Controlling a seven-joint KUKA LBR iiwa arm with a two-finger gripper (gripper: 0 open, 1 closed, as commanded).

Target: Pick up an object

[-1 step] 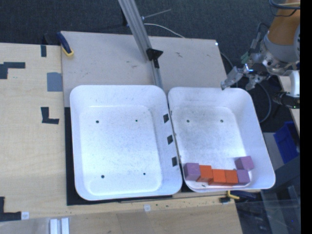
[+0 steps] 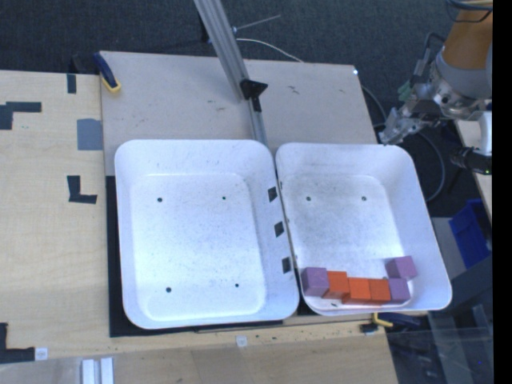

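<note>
On the worktop (image 2: 184, 94), in the camera view, I see two shallow white bins set side by side, their inner rims touching along the centre line.

The left bin (image 2: 128, 238) shows only its speckled white floor with a few small dark dots. Three small dark tabs sit on its rim where it meets the other bin.

The right bin (image 2: 416, 206) holds all the objects. They are grouped along its near wall, towards the near right corner:
- a purple block (image 2: 315, 280) at the left end of the group;
- an orange block (image 2: 338, 283) just beside it, touching or nearly touching;
- a second orange block (image 2: 370, 290) further right in the same row;
- a purple block (image 2: 398, 290) at the right end of the row;
- a third purple block (image 2: 402, 267) just behind that one, slightly tilted.
The remaining floor of this bin is bare white.

The arm (image 2: 468, 46) enters at the upper right, its orange band visible above the grey wrist. The hand (image 2: 398, 126) hangs beyond the far right corner of the right bin, outside its rim and well apart from the blocks. I cannot tell whether it is open or closed; nothing can be seen in it.

A slanted metal rail (image 2: 224, 38) crosses the far side of the worktop and ends near the bins' shared far corner. A yellow and blue clamp (image 2: 108, 74) sits at the far left corner of the grey board.
</note>
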